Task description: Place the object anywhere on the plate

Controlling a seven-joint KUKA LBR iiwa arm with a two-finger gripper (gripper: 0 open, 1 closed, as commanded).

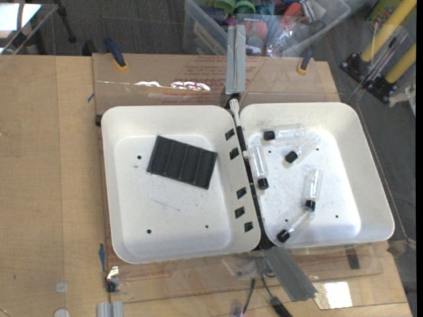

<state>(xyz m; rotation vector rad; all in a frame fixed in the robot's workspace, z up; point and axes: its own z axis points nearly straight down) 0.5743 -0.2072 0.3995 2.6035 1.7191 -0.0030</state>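
Observation:
A dark ribbed rectangular plate (182, 162) lies flat in the left bin (132, 236), toward its upper middle, slightly turned. In the right bin (367, 216) lie several clear plastic tubes with black caps: one near the top (285, 133), one along the left wall (259, 166), one in the middle (310, 189), one at the bottom (294, 228), and a short one (296, 152) between them.
A clear storage box (264, 8) with colourful items stands behind the bins. A grey bar (234, 58) runs down to the divider between the bins. Black clips (236, 174) line that divider. Yellow tubes (393, 18) lean at the upper right.

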